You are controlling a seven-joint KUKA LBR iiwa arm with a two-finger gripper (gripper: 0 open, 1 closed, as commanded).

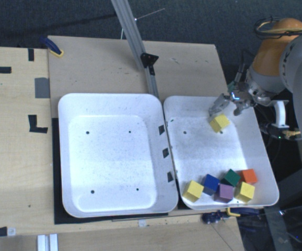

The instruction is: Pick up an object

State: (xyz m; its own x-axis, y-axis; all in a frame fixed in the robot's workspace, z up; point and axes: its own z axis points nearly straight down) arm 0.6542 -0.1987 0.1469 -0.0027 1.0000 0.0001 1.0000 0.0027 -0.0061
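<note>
Yellow cube [220, 123], tilted on a corner with no long axis, hangs grasped by the hand [225, 109] above the right bin [193, 140].

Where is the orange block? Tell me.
The orange block lies in the right bin, at its near right corner, beside the green block and above a yellow block.

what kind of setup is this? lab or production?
Likely a robotics lab test bench, not production. Two shallow white bins sit on a plywood bench marked with black tape, small coloured blocks are piled in the right bin, and the arm's tool hangs by a yellow block.
</note>
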